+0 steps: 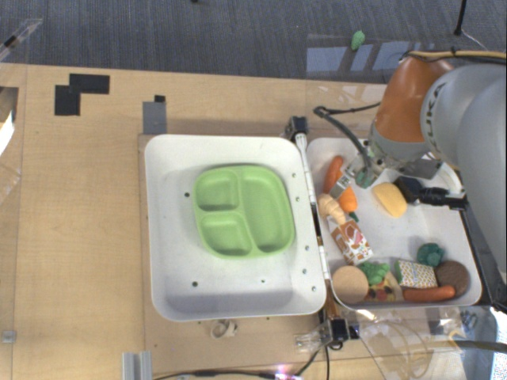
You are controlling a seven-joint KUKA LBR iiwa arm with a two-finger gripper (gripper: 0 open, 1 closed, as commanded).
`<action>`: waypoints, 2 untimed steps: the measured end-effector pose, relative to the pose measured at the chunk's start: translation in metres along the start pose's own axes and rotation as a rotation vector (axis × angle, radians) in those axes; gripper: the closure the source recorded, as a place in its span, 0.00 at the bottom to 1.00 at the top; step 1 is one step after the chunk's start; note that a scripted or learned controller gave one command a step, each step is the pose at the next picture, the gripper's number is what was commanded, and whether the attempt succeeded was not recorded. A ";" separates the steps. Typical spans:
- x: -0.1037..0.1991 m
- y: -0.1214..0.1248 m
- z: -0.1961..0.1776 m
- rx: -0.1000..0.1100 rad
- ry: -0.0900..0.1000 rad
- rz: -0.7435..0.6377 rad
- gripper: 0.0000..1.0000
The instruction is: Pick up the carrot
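The bulky grey arm (467, 109) hangs its gripper (351, 182), pinching nothing I can tell, just beside the carrot (333, 173), which could roll off under the crowding bottle (351, 240).

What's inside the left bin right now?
The left bin holds one green divided plate, lying flat near its middle with three compartments showing. Whatever is under the plate is covered. The carrot lies in the right bin.
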State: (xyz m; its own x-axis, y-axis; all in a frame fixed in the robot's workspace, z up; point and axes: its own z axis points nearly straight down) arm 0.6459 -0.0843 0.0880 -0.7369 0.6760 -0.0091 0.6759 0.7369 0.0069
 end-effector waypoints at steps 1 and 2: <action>-0.002 0.004 -0.014 -0.006 -0.009 -0.010 1.00; 0.065 -0.002 -0.101 -0.002 0.000 0.353 1.00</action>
